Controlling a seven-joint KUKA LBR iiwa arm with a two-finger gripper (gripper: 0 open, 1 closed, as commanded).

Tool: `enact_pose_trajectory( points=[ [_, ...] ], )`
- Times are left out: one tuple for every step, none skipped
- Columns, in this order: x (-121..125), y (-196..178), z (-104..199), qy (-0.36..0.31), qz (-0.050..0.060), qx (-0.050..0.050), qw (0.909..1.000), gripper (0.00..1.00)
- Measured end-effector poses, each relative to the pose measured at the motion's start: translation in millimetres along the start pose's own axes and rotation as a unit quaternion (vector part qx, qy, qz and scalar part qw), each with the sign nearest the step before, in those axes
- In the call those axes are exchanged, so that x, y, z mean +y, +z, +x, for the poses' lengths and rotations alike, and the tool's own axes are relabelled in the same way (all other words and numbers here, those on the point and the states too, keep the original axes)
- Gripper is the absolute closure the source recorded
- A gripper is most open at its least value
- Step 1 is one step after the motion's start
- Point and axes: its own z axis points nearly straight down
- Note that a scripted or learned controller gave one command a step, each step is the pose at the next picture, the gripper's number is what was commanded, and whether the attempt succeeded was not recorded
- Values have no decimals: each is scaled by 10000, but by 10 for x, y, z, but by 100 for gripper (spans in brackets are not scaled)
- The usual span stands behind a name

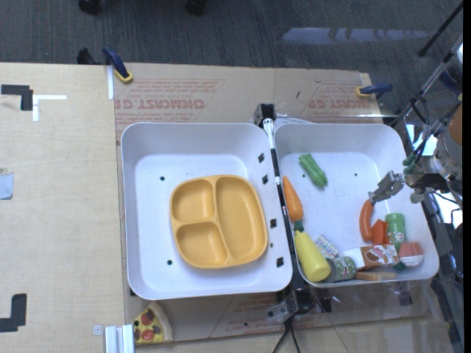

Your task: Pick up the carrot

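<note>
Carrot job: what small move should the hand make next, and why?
Probably travel left across the right bin: the hand sits near its right wall, while the carrot lies against the left wall, above the yellow bottle. Nothing is in its grasp yet.

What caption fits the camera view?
End effector above right bin, carrot lying untouched by its left wall.
</note>
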Motion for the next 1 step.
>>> enact_pose_trajectory(
  points=[
    [189, -2320, 600, 766, -17, -16, 9971, 0]
  ],
)
